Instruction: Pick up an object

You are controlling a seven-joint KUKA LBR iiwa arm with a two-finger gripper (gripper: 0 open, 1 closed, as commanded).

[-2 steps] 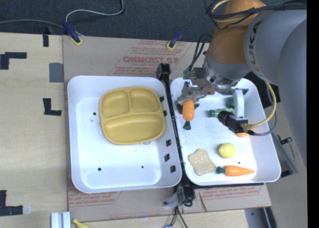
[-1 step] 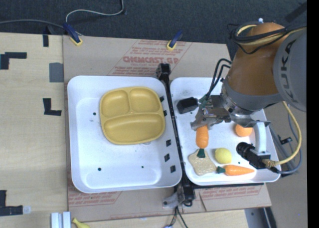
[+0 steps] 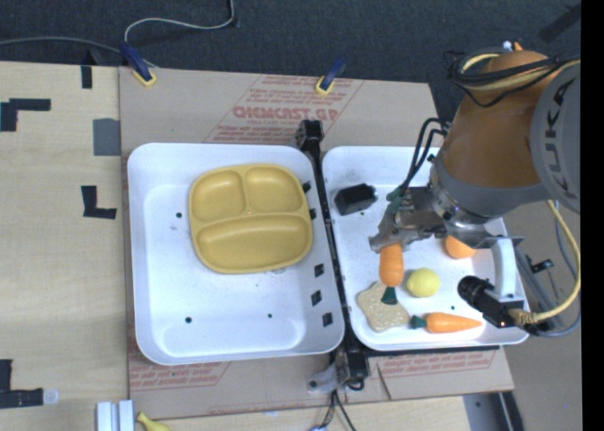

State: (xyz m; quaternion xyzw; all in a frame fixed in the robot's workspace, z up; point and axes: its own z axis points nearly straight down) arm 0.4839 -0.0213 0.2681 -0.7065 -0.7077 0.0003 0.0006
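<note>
My gripper [image 3: 394,233] hangs low over the right bin [image 3: 370,167], under the grey arm with its orange band. An orange carrot piece [image 3: 391,265] lies directly below the gripper, its top end touching or just beneath it. A yellow lemon [image 3: 424,281] sits to the right of that carrot. A beige bread slice [image 3: 381,310] lies at the bin's front, with a second carrot with a green top [image 3: 446,323] beside it. A small orange item [image 3: 459,248] shows partly behind the arm. A black object [image 3: 355,198] rests at the bin's back left.
The left bin [image 3: 156,259] holds a yellow divided plate [image 3: 251,216]. A black divider strip [image 3: 321,231] runs between the two bins. Cardboard lies under both, with clamps at its far edge.
</note>
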